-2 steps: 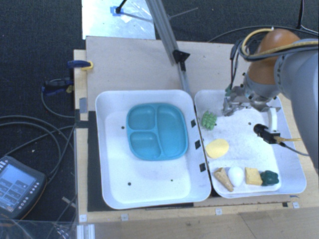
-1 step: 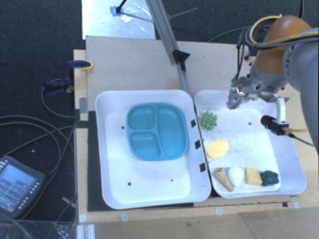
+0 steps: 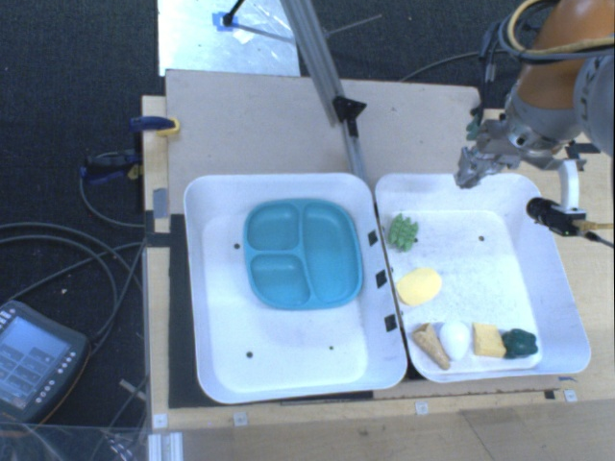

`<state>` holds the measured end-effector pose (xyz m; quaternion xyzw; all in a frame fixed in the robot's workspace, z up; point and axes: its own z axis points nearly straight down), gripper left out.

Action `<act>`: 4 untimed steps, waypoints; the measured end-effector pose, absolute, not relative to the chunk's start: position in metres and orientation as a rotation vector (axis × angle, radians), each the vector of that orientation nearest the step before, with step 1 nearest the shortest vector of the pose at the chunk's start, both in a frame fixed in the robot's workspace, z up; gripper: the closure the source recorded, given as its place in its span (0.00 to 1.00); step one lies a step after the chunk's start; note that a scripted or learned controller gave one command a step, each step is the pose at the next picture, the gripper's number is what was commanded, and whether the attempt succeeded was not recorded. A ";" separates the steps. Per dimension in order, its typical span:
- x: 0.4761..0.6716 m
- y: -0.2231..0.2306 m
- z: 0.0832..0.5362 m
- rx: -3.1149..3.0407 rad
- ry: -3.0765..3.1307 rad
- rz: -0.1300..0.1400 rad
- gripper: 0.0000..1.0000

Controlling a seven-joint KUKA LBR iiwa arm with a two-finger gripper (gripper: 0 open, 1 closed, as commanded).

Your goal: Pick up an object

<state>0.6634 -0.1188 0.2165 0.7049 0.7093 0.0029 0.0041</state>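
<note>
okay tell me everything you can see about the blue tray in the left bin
The blue tray is a rounded-square plate in light turquoise, plastic by its look, with three compartments: two smaller ones on the left side and one long one on the right. It lies flat, face up, in the upper middle of the left bin, slightly rotated. Nothing sits in its compartments and nothing but the bin floor touches it.

One fixed camera looks down, apparently slanted, on both bins (image 3: 288, 185) from moderately far.
</note>
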 end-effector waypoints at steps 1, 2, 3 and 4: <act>0.665 -0.119 0.258 2.208 2.226 0.008 1.00; 0.672 -0.070 0.246 2.209 2.232 0.003 1.00; 0.679 -0.012 0.254 2.207 2.233 0.007 1.00; 0.673 0.048 0.251 2.209 2.234 0.003 1.00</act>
